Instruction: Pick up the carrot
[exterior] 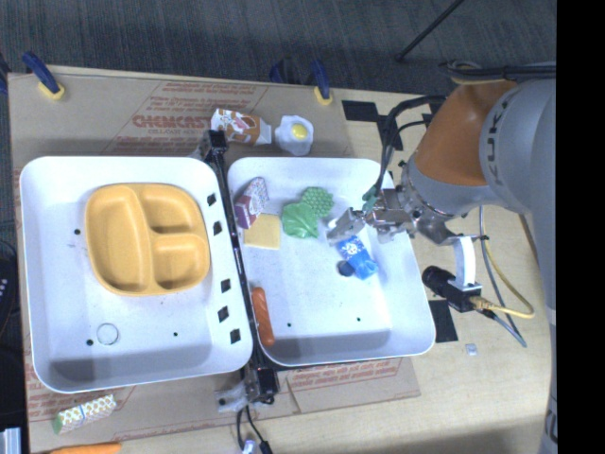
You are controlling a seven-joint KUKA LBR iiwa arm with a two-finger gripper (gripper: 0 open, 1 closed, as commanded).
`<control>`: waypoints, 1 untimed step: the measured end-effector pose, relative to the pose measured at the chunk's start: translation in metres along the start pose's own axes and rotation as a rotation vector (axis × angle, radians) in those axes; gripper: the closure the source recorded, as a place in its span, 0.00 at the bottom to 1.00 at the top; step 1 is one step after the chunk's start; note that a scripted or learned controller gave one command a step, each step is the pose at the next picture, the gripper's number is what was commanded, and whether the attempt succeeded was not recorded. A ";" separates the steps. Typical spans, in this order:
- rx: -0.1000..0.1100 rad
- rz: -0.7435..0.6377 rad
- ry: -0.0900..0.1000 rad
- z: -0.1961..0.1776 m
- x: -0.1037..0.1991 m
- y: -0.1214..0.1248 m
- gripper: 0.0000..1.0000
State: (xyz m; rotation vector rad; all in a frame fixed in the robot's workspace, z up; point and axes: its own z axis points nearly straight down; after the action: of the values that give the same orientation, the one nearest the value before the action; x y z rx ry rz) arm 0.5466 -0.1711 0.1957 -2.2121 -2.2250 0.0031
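Cardboard covers the bench under two shallow white bins, and the right bin (402, 324) holds the clutter. From where I stand, the carrot (262, 316) lies hard against that bin's left wall near its lower corner, its long axis running roughly twelve to six o'clock. The gripper (352, 223) hangs over the bin's upper right part, just above a blue packet (356, 256) and beside a green broccoli toy (306, 212); I cannot tell how its jaws are set. So the carrot sits toward seven o'clock from the gripper, well apart, and the wall beside it would, I reckon, crowd any grasp across its width.
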 end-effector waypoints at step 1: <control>0.001 0.043 -0.001 0.085 0.048 0.073 0.00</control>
State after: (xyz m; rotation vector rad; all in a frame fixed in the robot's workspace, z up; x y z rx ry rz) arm 0.6194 -0.1229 0.1103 -2.2593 -2.1767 0.0048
